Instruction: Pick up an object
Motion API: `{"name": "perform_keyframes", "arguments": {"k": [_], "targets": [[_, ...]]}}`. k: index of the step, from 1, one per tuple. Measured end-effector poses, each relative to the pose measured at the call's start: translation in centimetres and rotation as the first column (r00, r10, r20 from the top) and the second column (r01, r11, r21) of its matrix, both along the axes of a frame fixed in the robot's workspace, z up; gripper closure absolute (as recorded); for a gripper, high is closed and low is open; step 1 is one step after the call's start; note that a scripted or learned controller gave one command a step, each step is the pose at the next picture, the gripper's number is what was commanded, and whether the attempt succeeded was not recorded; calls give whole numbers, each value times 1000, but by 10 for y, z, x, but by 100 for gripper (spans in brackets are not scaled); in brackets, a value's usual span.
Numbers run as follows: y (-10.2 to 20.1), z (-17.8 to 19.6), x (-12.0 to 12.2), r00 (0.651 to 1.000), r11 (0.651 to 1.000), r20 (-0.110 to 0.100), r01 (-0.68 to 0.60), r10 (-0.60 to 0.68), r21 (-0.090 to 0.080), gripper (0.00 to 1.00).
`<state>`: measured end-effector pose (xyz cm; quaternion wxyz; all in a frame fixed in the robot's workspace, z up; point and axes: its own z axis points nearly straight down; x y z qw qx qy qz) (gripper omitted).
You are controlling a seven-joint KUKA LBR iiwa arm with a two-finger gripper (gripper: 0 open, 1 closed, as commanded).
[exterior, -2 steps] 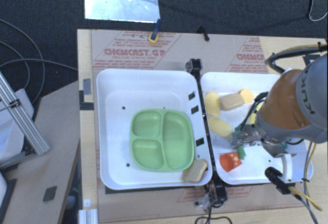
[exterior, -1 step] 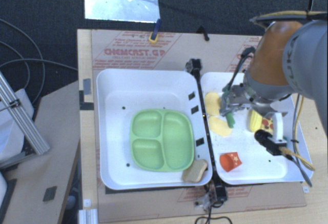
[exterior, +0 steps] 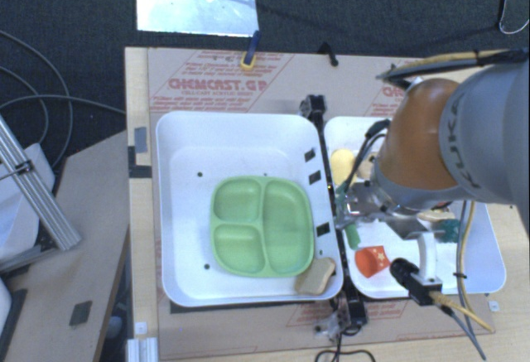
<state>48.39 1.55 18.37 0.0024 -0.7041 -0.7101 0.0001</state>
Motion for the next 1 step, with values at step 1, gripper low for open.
{"name": "perform_keyframes", "arguments": {"k": [1], "targets": [[65, 1, 49, 1000, 1000, 9, -2, 2, -2, 100]]}}
